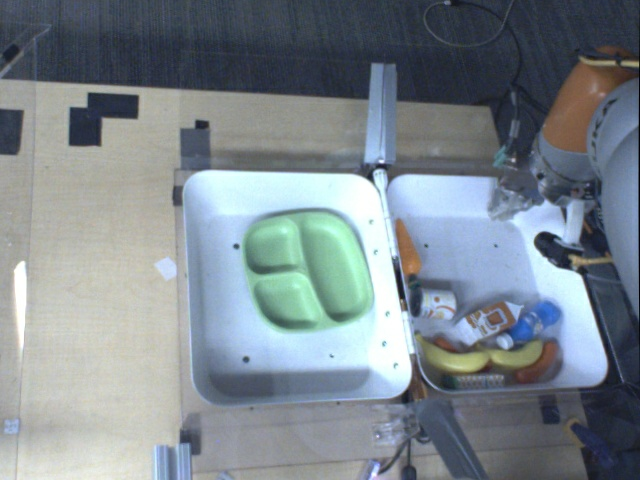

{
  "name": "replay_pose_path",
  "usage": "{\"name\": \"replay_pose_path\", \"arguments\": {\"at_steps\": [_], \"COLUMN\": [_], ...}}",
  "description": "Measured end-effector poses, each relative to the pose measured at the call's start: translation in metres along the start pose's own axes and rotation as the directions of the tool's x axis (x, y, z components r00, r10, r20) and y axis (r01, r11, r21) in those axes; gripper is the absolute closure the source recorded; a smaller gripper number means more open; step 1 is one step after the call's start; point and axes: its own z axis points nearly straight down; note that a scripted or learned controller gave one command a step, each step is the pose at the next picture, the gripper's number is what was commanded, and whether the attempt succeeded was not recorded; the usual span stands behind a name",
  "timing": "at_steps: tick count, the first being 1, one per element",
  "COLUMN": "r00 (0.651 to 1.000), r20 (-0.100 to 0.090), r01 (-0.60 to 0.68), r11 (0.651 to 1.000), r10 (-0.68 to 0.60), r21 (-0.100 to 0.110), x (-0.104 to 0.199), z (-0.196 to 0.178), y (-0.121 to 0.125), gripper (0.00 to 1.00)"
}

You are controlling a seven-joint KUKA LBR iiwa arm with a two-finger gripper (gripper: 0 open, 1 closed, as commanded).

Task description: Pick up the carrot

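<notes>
Camera view: arm [600,108] sat at upper right of frame, grey w/ orange band, gripper [510,200] hanging over the upper right part of the right bin [470,208]. Fingers looked like pale translucent tips pointing down-left; whether spread or pressed together, cannot tell at this res. Nothing visible between them.

Carrot [406,248] lay in the right bin, hard against its left wall, just beside the divider between bins, long axis running roughly top-to-bottom in frame. Orange, slim. Its lower end was near a small white cup/container [437,303]. Further down, lower right of bin: bananas [485,358], a small carton [490,320], a blue-capped bottle [535,320], packed close together. Left bin [210,298] held a green divided plate [305,270], centre.

Step, my read: approach phase, pre-grasp. Gripper well apart from carrot, on the opposite side of the same bin; no contact yet.

Next move prob. calls for: traverse left across bin to above carrot, rotate wrist so fingers straddle the short axis, descend. Concern: carrot hugs the wall, so little clearance for the wall-side finger; may strike the rim or nudge carrot instead of closing on it. Cup nearby at lower end, so aim mid/upper carrot.
</notes>
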Motion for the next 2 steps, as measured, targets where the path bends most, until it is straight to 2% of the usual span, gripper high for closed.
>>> {"name": "replay_pose_path", "arguments": {"at_steps": [1,2], "r00": [0.994,0.994], "r20": [0.000,0.000], "r01": [-0.113,-0.105], "r11": [0.994,0.994], "r10": [0.113,0.105], "r21": [0.007,-0.001], "x": [-0.009,-0.006], "z": [0.013,0.000], "y": [-0.001,0.001], "gripper": [1.00,1.00]}}
